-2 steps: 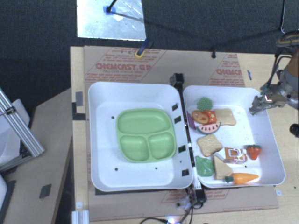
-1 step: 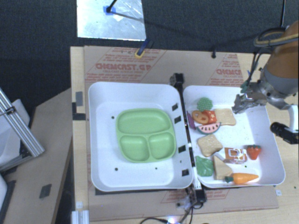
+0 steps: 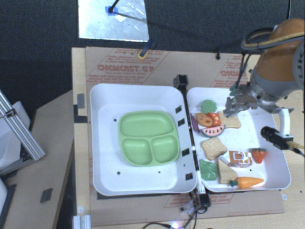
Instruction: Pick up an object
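Observation:
The right white bin (image 3: pixel 281 173) holds several toy foods: a green round piece (image 3: pixel 208 106), a red-orange slice (image 3: pixel 205 119), a watermelon slice (image 3: pixel 213 130), a tan toast (image 3: pixel 233 123), a cracker (image 3: pixel 213 148), a small orange-and-white box (image 3: pixel 239 158), a strawberry (image 3: pixel 259 155), a green leaf (image 3: pixel 208 169), a sandwich wedge (image 3: pixel 226 171) and a carrot (image 3: pixel 245 182). My gripper (image 3: pixel 230 110) hangs low over the bin's upper part, just above the toast and right of the green round piece. Nothing is visibly held in it.
The left white bin (image 3: pixel 102 128) holds a green three-compartment tray (image 3: pixel 147 137). A black divider with clips (image 3: pixel 187 128) runs between the bins. A black cylinder on a white bracket (image 3: pixel 275 136) juts over the right bin's right side. The grey arm (image 3: pixel 279 75) comes in from the upper right.

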Robot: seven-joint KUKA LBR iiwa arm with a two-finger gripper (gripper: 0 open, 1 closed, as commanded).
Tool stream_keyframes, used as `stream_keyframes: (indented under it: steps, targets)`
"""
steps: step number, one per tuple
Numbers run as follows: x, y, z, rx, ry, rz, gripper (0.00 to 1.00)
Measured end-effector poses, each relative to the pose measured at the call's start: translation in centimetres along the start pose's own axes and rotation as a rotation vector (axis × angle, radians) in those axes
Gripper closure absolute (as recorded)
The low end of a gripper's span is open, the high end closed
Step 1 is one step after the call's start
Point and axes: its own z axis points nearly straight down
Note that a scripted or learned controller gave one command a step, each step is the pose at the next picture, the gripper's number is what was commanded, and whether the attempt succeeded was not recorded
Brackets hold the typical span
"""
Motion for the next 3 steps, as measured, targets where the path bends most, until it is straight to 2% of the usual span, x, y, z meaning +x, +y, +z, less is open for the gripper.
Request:
stream_keyframes:
  steps: [1,3]
  targets:
    - [5.3,-0.9,1.3,0.002,-0.001,0.002,1.0]
    - [16.2,-1.9,0.2,0.0,-0.001,0.0,1.0]
